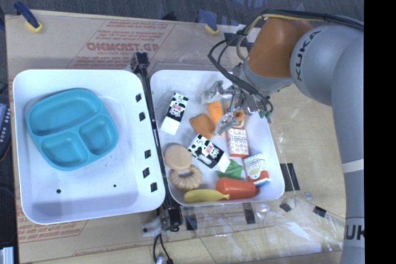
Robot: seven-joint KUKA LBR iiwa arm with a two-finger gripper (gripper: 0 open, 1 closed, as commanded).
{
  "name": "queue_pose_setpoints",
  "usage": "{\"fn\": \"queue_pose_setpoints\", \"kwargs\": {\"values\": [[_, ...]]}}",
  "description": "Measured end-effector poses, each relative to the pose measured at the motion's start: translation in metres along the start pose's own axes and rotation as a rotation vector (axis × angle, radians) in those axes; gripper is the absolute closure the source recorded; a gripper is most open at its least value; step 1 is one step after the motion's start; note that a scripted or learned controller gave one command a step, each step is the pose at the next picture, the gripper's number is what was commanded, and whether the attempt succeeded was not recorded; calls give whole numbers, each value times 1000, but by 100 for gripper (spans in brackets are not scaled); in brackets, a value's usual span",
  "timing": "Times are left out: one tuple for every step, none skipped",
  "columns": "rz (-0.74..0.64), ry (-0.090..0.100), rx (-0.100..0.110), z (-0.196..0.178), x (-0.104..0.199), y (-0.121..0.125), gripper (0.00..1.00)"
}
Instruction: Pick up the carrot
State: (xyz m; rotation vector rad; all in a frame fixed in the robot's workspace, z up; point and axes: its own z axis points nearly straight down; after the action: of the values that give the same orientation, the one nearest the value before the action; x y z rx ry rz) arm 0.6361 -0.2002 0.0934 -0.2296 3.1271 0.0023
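Nearest the camera, a yellow toy banana (pixel 206 195) lies along the near wall of the right white bin (pixel 158 133), with the orange-red carrot with green leafy top (pixel 236 186) just behind it, near a small yogurt cup (pixel 256 169). Farther back, the metal two-finger gripper (pixel 232 113) hangs over an orange wedge (pixel 214 112); how far its fingers are spread cannot be told. A blue divided plastic plate (pixel 70 127) sits in the left bin (pixel 80 195).
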Motion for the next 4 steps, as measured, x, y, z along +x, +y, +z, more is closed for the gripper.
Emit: {"fn": "queue_pose_setpoints", "kwargs": {"values": [[-6,-4,3,-12,-2,1,100],[291,-2,5,-77,-21,-14,100],[290,1,4,-75,-21,-13,0],[219,12,-2,5,2,36,0]]}}
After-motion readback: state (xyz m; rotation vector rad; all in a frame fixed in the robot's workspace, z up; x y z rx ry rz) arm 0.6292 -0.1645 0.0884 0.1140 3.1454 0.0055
